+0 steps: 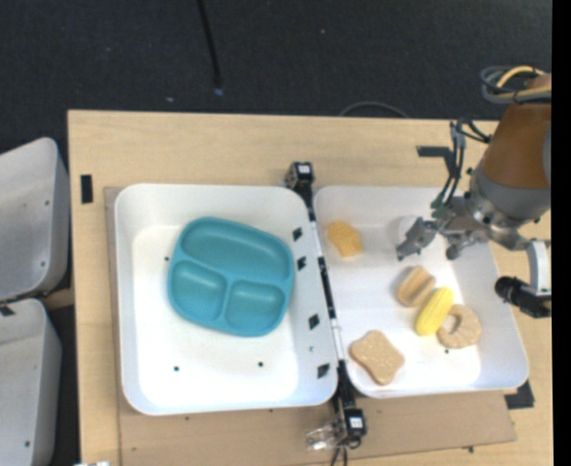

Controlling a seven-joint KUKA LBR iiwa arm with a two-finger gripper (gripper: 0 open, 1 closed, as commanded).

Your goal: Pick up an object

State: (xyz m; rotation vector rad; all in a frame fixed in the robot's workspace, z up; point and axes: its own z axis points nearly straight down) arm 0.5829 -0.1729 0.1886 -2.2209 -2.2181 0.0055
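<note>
Pincer (435, 240), fingers apart and holding nothing, poised above right bin (499, 377) near bread roll (414, 285) and corn cob (434, 311), ready to descend.

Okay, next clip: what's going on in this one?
A KUKA arm reaches in from the right, its gripper open above the right bin with nothing between its fingers. Five toy foods lie in that bin: a yellow piece near the divider, a tan piece, a corn cob, a ring-shaped biscuit and a toast slice. The left bin holds a blue divided plate. Nothing is picked yet.
</note>
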